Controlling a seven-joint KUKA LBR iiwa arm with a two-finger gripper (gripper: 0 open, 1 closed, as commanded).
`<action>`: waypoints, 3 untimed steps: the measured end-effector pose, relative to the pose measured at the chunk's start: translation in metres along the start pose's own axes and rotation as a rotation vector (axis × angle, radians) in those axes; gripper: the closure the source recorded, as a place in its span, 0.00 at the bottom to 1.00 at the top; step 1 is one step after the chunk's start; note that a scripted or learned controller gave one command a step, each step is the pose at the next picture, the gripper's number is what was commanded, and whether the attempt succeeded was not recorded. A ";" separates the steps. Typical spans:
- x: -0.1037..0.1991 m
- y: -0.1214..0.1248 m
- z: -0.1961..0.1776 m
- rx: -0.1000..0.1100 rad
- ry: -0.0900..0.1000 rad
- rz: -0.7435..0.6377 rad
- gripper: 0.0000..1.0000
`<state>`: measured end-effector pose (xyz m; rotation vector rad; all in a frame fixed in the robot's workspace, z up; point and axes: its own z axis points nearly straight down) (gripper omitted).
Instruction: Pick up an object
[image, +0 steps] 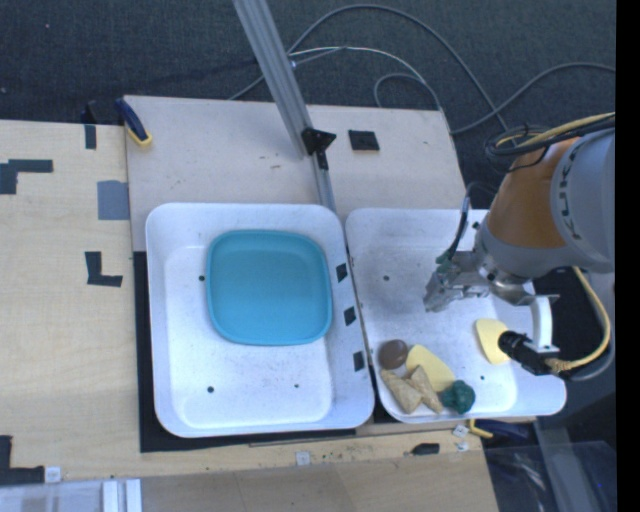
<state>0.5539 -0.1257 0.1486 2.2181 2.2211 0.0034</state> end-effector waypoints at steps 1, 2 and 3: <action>0.009 -0.004 -0.049 0.000 0.000 0.000 1.00; 0.009 -0.004 -0.073 0.002 0.000 0.001 1.00; 0.063 -0.010 -0.084 0.003 0.001 -0.003 1.00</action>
